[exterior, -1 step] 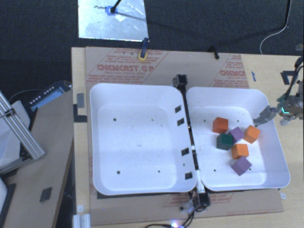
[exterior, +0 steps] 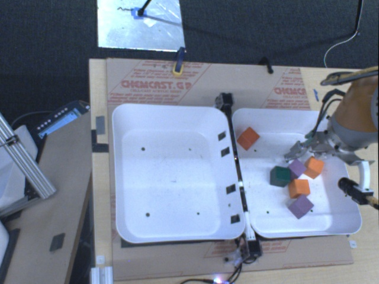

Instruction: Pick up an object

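Gripper point(exterior: 303, 151) low in right bin point(exterior: 260, 220), above clustered blocks; finger state: cannot tell; purple block point(exterior: 296, 168) nearest; likely light, rigid, small; grasp across flat opposite faces.

Both bins, the left bin point(exterior: 172, 170) and the right bin point(exterior: 337, 218), are plain white. In the right one lie three orange cubes point(exterior: 248, 138) point(exterior: 314, 167) point(exterior: 299, 188), two purple cubes point(exterior: 301, 206) point(exterior: 296, 168) and one dark green cube point(exterior: 280, 176). The surface point(exterior: 154, 84) is tan board with red lettering. The arm point(exterior: 358, 108) shows an orange band over grey.
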`<state>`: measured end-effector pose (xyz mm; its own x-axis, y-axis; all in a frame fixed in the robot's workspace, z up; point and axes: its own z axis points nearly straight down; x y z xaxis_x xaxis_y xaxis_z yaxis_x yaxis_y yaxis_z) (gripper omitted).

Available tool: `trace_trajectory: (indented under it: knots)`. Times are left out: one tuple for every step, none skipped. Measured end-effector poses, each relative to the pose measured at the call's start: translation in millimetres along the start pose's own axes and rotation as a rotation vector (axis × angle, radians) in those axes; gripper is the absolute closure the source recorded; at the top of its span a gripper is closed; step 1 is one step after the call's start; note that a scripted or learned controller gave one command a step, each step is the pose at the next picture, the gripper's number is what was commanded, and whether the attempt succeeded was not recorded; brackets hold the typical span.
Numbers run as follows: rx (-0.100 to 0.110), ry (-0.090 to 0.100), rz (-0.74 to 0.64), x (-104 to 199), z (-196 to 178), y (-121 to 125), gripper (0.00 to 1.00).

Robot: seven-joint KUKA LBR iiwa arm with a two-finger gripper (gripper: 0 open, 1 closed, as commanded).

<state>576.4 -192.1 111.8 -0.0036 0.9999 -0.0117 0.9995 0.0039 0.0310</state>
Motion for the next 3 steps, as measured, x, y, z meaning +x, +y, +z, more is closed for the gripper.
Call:
trace_trajectory:
  knots:
    - [0.001,0.001,0.001,13.7,6.2,-5.6,0.0]
    - [0.021,0.01,-0.004,84.3,22.5,-50.4,0.0]
    - [0.017,0.006,0.001,79.3,11.1,-48.0,1.0]
